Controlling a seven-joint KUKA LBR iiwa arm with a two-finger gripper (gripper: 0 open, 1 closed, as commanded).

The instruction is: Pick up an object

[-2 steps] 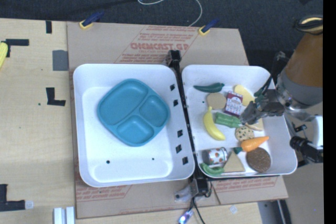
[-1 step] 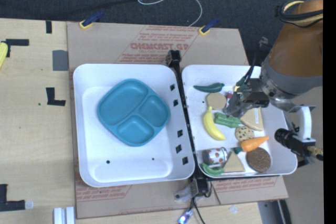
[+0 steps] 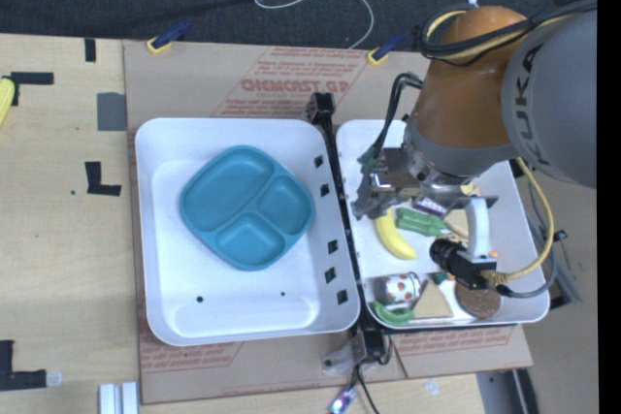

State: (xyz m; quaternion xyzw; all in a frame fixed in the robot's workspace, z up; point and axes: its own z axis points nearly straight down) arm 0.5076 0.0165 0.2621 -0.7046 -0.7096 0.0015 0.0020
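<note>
A grey arm (image 3: 568, 102) with black lettering, a broad orange band (image 3: 466, 78), and looping yellow and black cables (image 3: 539, 208).

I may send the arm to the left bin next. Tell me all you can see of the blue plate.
The blue plate is a rounded-square, plastic-looking dish with three compartments: one large, two smaller. It lies flat, right side up and turned diagonally, near the middle of the left bin. It rests on the bin floor alone, with nothing on it.
</note>
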